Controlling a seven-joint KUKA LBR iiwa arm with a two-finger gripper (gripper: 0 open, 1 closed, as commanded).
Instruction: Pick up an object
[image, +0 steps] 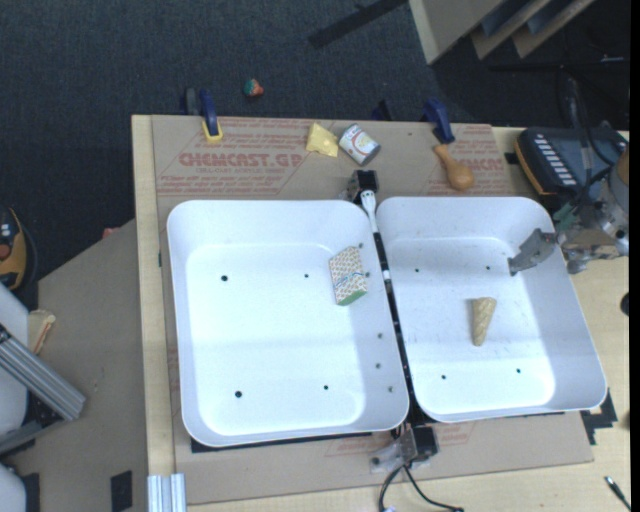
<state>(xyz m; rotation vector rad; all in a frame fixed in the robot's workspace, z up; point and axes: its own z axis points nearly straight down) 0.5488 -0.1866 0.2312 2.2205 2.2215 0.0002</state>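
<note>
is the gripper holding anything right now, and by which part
Nothing is held. The gripper sits over the right bin's far edge, apart from the cone.

The robot's grey metal pincer (527, 256) reaches in over the upper right corner of the right-hand shallow white bin (560, 385). Its visible dark grey finger (530, 252) slants down and to the left, with the tip hanging above that bin's floor near its right wall. The finger looks bare, with nothing seen against it. Whether the pincer is spread or closed cannot be made out, since the picture is too small and blurred at that spot. Behind the finger, the blocky grey wrist (592, 240) sits past the bin's right rim, with dark cables looping above it.
</note>
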